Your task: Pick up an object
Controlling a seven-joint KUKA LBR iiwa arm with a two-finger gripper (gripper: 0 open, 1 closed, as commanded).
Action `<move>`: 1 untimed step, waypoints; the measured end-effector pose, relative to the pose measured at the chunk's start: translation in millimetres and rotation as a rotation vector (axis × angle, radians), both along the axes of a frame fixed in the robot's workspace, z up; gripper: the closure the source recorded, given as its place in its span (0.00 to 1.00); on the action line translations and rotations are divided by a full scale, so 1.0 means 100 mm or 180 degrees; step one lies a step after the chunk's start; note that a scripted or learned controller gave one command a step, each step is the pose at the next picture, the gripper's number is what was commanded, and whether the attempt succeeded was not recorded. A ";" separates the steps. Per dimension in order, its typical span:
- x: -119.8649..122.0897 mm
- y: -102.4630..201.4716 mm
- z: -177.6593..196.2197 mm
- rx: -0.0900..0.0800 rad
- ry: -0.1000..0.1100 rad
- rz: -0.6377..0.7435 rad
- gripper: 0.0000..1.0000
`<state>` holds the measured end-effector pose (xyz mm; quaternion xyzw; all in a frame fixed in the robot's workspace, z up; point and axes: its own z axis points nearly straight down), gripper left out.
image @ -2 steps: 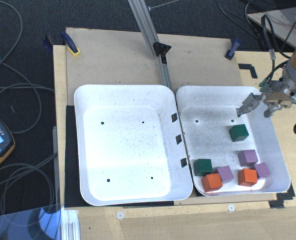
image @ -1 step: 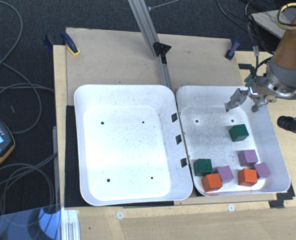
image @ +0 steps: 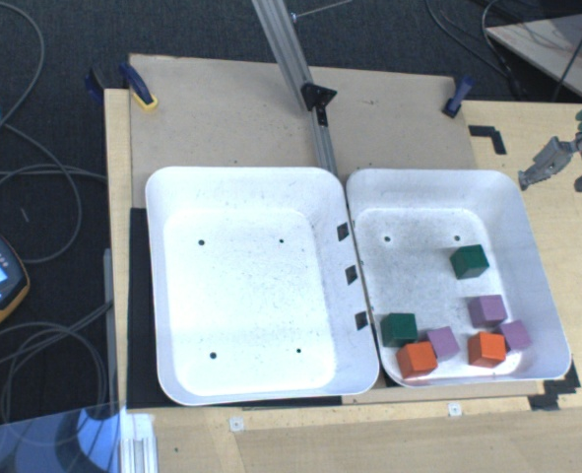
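Nothing picked yet: the tool [image: 545,168] sits at the right edge of the frame, just off the upper right corner of the right bin [image: 369,190] and well apart from the blocks; too small and blurred to tell if it's released or clenched. All candidates lie in that bin's lower half: green block [image: 469,261] mid-right, dark green block [image: 400,328], two orange blocks [image: 418,359] [image: 486,348] and three purple blocks [image: 486,310] [image: 442,342] [image: 515,336] clustered at the lower right. Approach, descent, grasp and lift all look left to do, by my read.
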<state>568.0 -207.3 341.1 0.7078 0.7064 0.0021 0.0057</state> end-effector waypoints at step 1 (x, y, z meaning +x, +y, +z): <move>-0.09 0.53 -0.47 0.0028 0.0050 0.0022 0.00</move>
